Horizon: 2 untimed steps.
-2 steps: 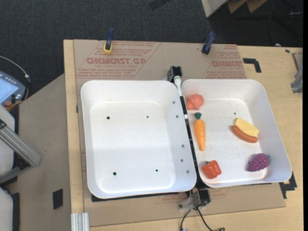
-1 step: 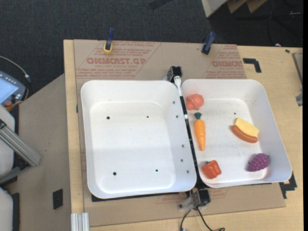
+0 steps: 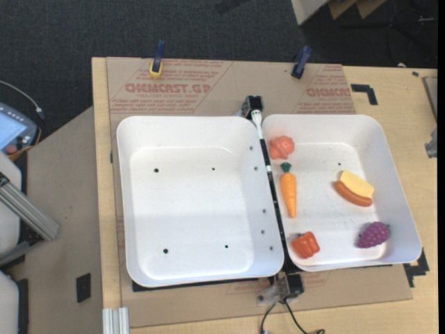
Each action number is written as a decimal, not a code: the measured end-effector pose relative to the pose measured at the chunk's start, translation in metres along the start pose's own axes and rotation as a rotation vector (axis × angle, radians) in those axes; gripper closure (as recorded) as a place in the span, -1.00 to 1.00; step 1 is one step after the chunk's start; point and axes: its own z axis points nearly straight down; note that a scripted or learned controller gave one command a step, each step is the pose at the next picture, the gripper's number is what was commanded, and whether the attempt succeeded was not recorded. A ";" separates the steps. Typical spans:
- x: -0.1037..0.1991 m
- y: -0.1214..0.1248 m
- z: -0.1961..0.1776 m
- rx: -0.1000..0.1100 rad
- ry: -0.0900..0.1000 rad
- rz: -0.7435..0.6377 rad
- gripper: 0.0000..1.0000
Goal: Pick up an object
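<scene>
Camera view looks down on a desk (image 3: 62,186) bearing two white bins side by side. All the objects lie in the right bin (image 3: 389,179): a pink strawberry-like piece (image 3: 281,147) at its far left, an orange carrot (image 3: 288,193) along its left wall, a red pepper (image 3: 304,244) at the near left, a yellow-and-orange hot dog (image 3: 355,188) toward the right, and purple grapes (image 3: 373,234) at the near right. The left bin (image 3: 188,200) adjoins it. The end effector's state cannot be told.

bins (image 3: 139,138) white | carrot (image 3: 288,195) orange, green top | grapes (image 3: 373,234) purple | pepper (image 3: 304,245) red | pink lump (image 3: 281,147), possibly strawberry
</scene>
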 end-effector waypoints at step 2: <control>0.084 0.026 -0.126 -0.013 -0.002 -0.008 1.00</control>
